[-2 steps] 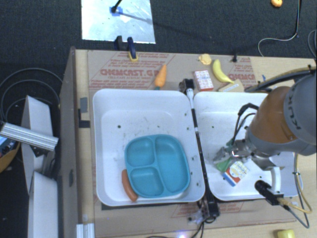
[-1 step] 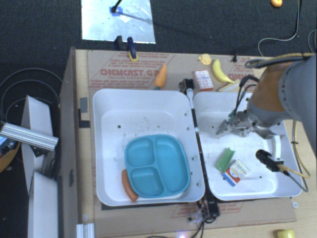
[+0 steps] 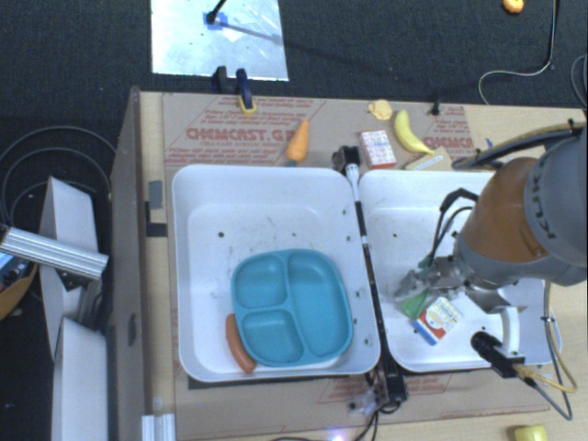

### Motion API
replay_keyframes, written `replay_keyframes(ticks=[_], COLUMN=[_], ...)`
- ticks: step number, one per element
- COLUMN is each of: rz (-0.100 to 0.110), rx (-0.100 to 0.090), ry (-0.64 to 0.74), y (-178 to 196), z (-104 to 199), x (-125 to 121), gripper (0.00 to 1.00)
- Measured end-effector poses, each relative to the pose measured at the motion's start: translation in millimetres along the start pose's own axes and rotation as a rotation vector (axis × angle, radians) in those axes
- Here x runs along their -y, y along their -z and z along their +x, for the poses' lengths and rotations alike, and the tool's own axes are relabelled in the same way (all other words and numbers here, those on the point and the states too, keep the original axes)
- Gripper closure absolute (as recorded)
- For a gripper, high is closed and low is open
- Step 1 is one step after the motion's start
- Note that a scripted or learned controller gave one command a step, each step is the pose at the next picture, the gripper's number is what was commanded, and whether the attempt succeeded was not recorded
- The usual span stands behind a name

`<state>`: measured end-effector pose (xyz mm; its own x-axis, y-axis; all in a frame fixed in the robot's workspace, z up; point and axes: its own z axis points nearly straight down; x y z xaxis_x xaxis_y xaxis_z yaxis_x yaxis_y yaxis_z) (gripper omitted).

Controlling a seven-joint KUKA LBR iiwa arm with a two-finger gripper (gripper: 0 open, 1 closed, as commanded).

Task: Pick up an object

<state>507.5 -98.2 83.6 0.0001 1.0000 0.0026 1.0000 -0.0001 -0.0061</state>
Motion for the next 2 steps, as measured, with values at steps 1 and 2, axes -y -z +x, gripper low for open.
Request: replay_keyframes(ticks=[1,2], rz=[-0.005,-0.019], rx=[0.002,0.006], ry=[0.0,0.007], y=[0.4,3.1], z=[-0.7,-18.1], x=[21.7,-92.5], gripper=[0.0,0.0])
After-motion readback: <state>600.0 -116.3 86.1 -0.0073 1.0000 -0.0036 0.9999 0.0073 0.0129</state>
